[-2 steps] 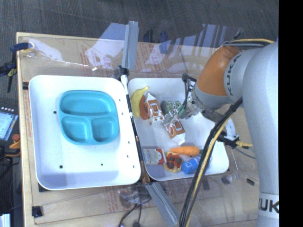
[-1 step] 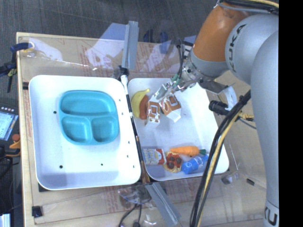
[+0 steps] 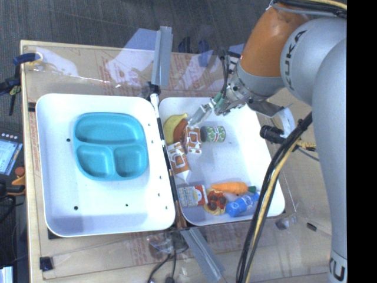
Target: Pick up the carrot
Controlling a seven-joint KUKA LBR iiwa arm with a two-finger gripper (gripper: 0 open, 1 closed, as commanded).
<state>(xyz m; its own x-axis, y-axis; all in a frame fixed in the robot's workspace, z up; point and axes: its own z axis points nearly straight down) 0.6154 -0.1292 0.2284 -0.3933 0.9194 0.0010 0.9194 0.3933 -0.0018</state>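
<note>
One claw (image 3: pixel 203 115) hangs over the far end of the right bin (image 3: pixel 268 164); whether it is spread or pressed together cannot be told from this view, and nothing is seen pinched in it.

Step in hand, as judged: approach. The carrot (image 3: pixel 231 188) is not yet taken. It lies well nearer the camera than the claw, close to the near wall of the right bin.

Near the carrot: a blue bottle (image 3: pixel 241 204) just beside it at its green end, and a strawberry-print packet (image 3: pixel 215 200) and a small carton (image 3: pixel 189 194) further along the near wall. These crowd the descent; a claw closing across the carrot may catch the bottle.

Below the claw: a banana (image 3: pixel 172 127), a brown-and-white carton (image 3: pixel 192 140), a small can (image 3: pixel 213 134).

Next move, as judged: travel toward the near wall, align over the carrot, then descend.

Beyond the divider, away from the claw: the left bin (image 3: pixel 53 205) bearing a blue divided tray (image 3: pixel 111 144), clear of the path.
</note>
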